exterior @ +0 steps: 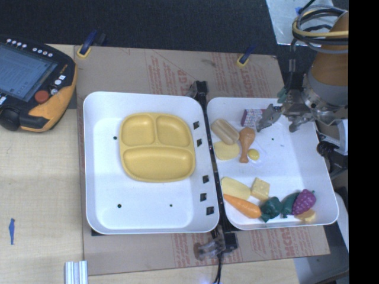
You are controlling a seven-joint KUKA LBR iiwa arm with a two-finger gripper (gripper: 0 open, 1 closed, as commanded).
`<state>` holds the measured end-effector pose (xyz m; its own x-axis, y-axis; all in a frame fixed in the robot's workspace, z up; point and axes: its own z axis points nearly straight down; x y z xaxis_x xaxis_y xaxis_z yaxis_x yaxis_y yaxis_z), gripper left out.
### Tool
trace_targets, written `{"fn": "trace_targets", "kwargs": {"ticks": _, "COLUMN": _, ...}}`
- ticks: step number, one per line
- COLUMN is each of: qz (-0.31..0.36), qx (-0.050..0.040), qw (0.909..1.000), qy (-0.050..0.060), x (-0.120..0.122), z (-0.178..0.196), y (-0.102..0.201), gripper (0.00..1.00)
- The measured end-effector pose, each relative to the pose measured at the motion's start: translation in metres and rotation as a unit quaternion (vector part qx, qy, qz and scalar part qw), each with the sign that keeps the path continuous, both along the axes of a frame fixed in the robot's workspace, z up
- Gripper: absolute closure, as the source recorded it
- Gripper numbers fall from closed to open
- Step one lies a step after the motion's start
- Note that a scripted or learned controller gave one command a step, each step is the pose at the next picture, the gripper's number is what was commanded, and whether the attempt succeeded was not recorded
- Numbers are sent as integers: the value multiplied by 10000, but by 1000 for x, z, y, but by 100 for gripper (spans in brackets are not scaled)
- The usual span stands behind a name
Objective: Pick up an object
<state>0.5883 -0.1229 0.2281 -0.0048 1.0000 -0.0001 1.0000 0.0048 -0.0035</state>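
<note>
The right bin (308, 158) holds toy foods. At its far side, my gripper (281, 121) hovers with its fingers spread and nothing between them. Its left finger (268, 116) is just right of a small purple packet (251, 118). Left of that lie a tan bun (224, 131), a brown drumstick (246, 142), a pale yellow disc (225, 152) and a small yellow piece (253, 155). Along the near side sit a cheese wedge (235, 187), a cheese cube (260, 189), a carrot (241, 205), green vegetables (277, 207) and purple grapes (303, 200).
The left bin (100, 188) carries a yellow divided plate (157, 147). A teach pendant (32, 84) lies on the bench at the far left. Black clips (206, 182) join the bins along their shared wall. The arm's body and cables (323, 46) rise at the right.
</note>
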Motion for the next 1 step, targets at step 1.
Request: {"fn": "trace_targets", "kwargs": {"ticks": 1, "qz": 18, "qx": -3, "qw": 10000, "qy": 1, "x": 13, "z": -142, "y": 20, "gripper": 0}}
